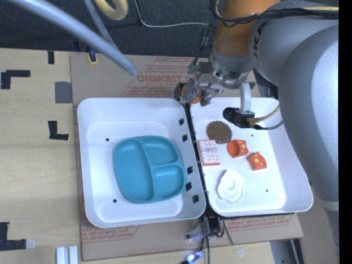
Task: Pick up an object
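The grey arm (297, 54) fills the upper right, its orange band (242, 10) sitting above the wrist, and it reaches down toward the far end of the seam where the two white bins meet. The left bin (93, 147) holds a blue divided plate (148, 166) lying flat near its middle. The right bin (286, 191) holds the small things: a round brown disc (219, 131) nearest the arm, a small red-and-white packet (209, 152) just in front of it by the bin's inner wall, two orange-red pieces (237, 148) (257, 161) side by side to the right, and a white lumpy object (230, 186) closest to the near rim. The gripper (193, 92) hangs over the far rim between the bins, with something brownish at its tip that is too blurred to name; whether the jaws are apart or together I cannot tell. All the small objects lie on the bin floor, apart from the gripper, the brown disc being the closest.
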